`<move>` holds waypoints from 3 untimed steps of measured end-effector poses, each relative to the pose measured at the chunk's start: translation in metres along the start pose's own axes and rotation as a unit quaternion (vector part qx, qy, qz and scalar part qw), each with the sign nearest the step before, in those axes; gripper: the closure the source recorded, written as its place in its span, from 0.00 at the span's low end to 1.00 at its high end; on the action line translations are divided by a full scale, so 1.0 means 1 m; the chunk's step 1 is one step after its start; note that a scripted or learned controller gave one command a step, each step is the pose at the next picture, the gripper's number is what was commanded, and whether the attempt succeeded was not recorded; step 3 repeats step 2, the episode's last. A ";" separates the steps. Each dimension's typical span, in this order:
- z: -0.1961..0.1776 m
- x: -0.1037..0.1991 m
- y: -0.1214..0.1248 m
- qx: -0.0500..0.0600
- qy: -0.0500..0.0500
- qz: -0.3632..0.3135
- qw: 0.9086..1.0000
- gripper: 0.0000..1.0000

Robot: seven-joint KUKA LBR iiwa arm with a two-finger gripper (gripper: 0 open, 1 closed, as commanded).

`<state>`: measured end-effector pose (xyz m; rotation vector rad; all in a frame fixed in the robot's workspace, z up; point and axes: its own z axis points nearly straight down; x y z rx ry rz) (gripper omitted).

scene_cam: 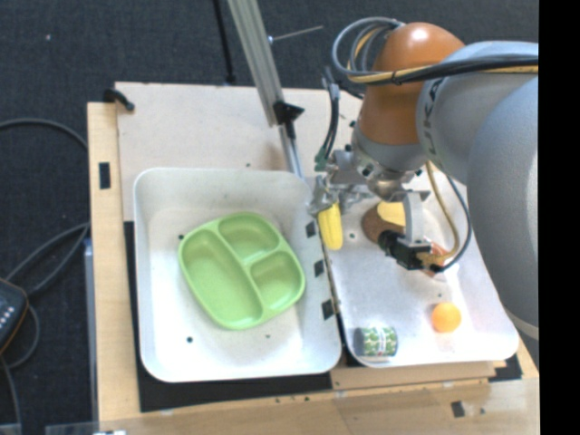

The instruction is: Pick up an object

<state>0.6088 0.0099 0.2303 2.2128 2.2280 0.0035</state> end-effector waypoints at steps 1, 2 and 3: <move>0.004 0.046 0.012 0.001 0.000 0.000 1.000 1.00; 0.004 0.042 0.011 0.001 -0.001 0.001 1.000 0.00; 0.004 0.042 0.011 0.001 -0.001 0.001 1.000 0.00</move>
